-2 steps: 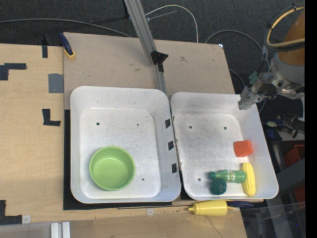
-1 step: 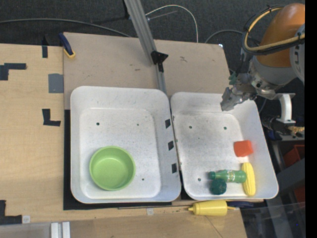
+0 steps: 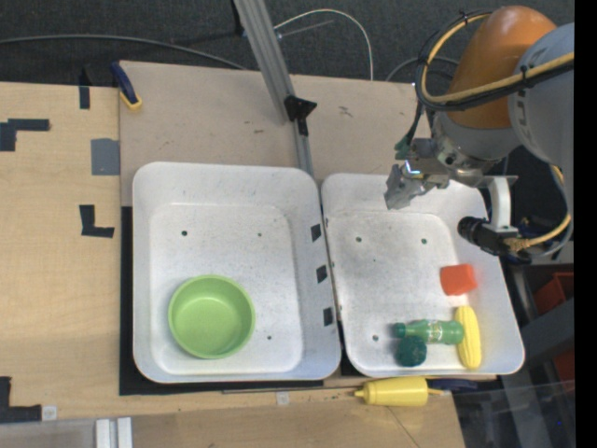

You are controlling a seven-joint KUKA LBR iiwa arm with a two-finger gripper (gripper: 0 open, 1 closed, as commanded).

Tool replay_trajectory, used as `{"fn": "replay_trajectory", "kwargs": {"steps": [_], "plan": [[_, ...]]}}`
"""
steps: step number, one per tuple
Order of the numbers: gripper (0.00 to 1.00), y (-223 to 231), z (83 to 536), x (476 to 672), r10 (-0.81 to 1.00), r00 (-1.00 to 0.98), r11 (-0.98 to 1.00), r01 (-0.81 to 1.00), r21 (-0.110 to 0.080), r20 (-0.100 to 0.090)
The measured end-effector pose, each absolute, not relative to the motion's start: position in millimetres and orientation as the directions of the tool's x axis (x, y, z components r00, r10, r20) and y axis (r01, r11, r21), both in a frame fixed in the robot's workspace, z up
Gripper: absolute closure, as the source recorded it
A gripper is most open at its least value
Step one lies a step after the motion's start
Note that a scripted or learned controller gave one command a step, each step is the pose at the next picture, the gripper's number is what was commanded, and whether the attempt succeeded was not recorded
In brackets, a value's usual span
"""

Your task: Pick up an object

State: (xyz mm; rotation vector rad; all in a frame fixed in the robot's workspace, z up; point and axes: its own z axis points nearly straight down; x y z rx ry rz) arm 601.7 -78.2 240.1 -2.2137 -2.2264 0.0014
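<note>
Yellow bottle (image 3: 395, 392) lies nearest you on the worktop (image 3: 215, 110), on its side just outside the front rim of the right bin (image 3: 373, 250). Your claw (image 3: 407, 187) hangs over that bin's back rim, near its back right corner; you can't tell if the fingers are open or closed, and nothing shows between them. Grey arm (image 3: 522, 63) with its orange band reaches in from the right. Well apart from the claw, toward the front right of the same bin, you have an orange block (image 3: 458, 279). Nearer the front lies a green bottle (image 3: 427, 331) on its side, its end touching a yellow banana-like piece (image 3: 468, 336), and a dark teal lump (image 3: 409, 350) sits against the bottle's front side. Left bin (image 3: 224, 203) holds a green bowl (image 3: 212, 316), upright, in its front left part. A grey pole (image 3: 264, 45) slants down to the gap between the bins.
</note>
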Motion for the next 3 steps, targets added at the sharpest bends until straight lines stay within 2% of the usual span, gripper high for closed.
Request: {"fn": "replay_trajectory", "kwargs": {"steps": [1, 2, 3], "plan": [[1.0, -17.8, 240.9, 609.9, 1.0, -0.007, 0.007, 1.0, -0.001, 0.001], [1.0, 29.3, 235.5, 634.4, 1.0, -0.007, 0.007, 1.0, 0.0, 0.001], [1.0, 79.0, 222.2, 645.8, 1.0, -0.006, 0.006, 1.0, -0.002, 0.0]]}}
